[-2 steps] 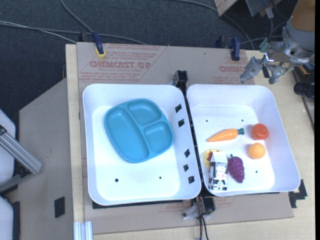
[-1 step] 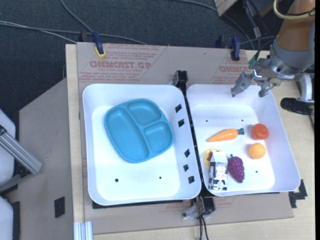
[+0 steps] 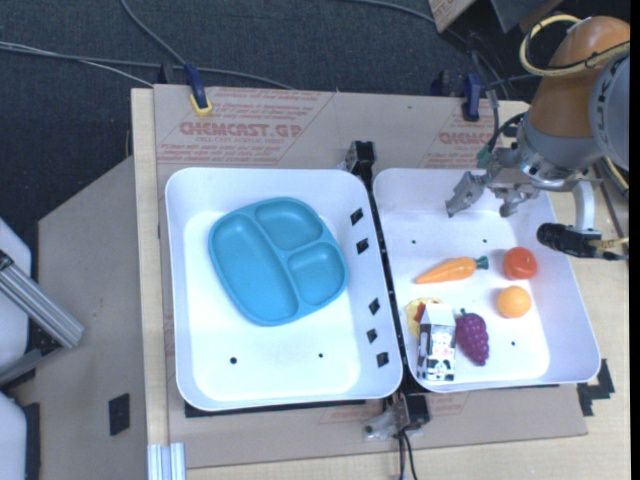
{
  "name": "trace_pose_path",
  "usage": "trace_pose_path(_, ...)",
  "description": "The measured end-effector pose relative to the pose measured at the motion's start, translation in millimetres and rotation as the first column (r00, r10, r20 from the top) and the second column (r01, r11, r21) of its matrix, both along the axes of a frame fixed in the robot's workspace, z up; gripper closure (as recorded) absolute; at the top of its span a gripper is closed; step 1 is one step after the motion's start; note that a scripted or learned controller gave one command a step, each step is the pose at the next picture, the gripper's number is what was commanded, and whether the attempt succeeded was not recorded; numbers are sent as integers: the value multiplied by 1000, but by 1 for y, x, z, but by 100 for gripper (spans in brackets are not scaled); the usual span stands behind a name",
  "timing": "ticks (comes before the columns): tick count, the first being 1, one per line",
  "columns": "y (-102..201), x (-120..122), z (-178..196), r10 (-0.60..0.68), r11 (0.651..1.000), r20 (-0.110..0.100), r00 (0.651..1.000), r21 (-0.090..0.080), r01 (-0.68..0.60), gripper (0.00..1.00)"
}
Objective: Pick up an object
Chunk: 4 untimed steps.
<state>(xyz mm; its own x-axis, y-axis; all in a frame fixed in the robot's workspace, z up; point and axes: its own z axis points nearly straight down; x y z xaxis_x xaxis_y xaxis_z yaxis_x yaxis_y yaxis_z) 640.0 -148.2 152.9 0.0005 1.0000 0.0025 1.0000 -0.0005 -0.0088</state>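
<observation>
While the tool [image 3: 489, 199] hangs at upper right of the right bin [image 3: 570, 363], fingers apparently spread and holding nothing, the toy carrot [image 3: 449, 269] lies just below-left, long axis near horizontal, leafy end right.

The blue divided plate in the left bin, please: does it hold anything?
Empty: all three compartments of the blue plate show bare blue surface.
</observation>
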Motion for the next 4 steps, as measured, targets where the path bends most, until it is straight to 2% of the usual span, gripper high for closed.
trace_pose_path(1,-4,-4,-62,0,1000,1,1000,0,0,0)
trace_pose_path(2,-4,-1,-46,0,1000,10,1000,-2,0,100)
trace_pose_path(3,2,9,6,3,1000,16,1000,-4,-2,100)
trace_pose_path(4,5,2,67,2,1000,17,1000,-4,-2,100)
